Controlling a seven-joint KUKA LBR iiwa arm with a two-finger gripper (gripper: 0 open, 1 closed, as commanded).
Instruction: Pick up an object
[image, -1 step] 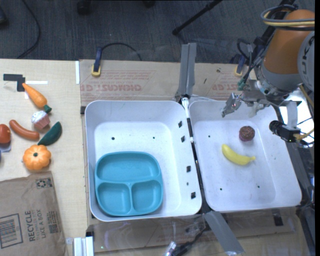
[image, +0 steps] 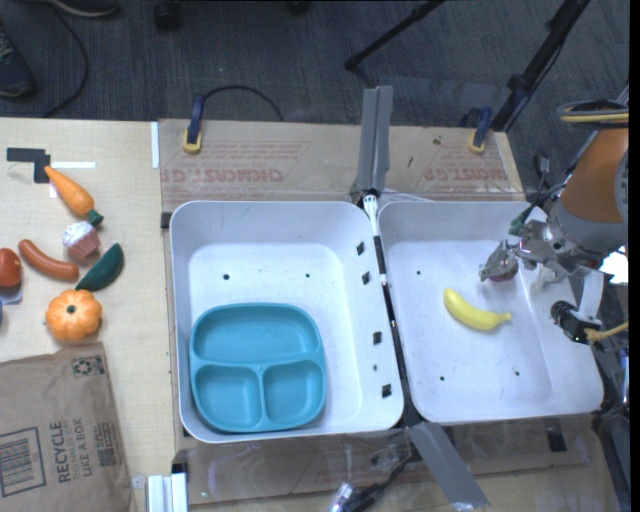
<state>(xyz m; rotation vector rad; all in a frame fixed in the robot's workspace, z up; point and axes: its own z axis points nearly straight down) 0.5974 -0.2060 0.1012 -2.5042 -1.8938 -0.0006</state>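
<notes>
Approaching the banana: hand above the right bin

Item: banana (image: 476, 311), yellow, lying flat on the floor of the right bin (image: 440, 395), near its middle. Hand (image: 512, 262): hangs just up and right of the banana, apart from it; whether it is apart or together cannot be told. Left bin (image: 200, 250): holds a blue divided tray (image: 258, 367). Step, as judged: approach, nothing gripped. Next move calls for shifting over the banana's middle, lowering, closing across its narrow width.
</notes>
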